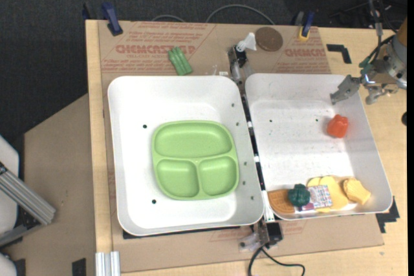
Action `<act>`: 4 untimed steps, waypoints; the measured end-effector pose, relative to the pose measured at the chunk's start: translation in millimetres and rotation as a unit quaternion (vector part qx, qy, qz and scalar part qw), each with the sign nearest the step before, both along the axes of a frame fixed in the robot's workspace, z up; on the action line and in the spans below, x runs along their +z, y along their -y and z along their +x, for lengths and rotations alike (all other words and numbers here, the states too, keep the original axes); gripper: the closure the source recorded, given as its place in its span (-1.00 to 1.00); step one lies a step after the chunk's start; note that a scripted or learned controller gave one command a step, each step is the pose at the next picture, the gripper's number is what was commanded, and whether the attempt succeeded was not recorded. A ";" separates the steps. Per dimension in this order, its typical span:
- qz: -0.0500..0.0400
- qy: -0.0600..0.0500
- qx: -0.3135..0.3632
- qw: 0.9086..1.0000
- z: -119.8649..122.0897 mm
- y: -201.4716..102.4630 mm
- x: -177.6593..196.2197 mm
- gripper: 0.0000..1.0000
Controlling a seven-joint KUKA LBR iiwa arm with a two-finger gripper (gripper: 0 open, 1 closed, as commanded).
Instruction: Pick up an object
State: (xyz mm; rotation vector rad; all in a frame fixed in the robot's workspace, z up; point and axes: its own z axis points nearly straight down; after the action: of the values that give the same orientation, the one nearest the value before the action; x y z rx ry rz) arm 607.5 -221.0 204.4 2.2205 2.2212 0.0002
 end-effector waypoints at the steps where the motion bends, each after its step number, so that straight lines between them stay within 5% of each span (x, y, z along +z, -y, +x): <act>1: 0.006 -0.002 0.002 1.000 12.4 -3.3 -124.3 -1.00; 2: 0.004 -0.001 0.001 1.000 -37.0 -1.0 -119.0 -1.00; 3: 0.000 0.001 0.000 1.000 -36.0 2.1 -108.8 1.00; 4: 0.002 0.000 0.003 1.000 -35.2 -60.8 -81.5 1.00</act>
State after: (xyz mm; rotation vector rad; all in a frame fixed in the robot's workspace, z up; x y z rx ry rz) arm 572.3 -160.1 122.8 2.2160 2.2299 0.0049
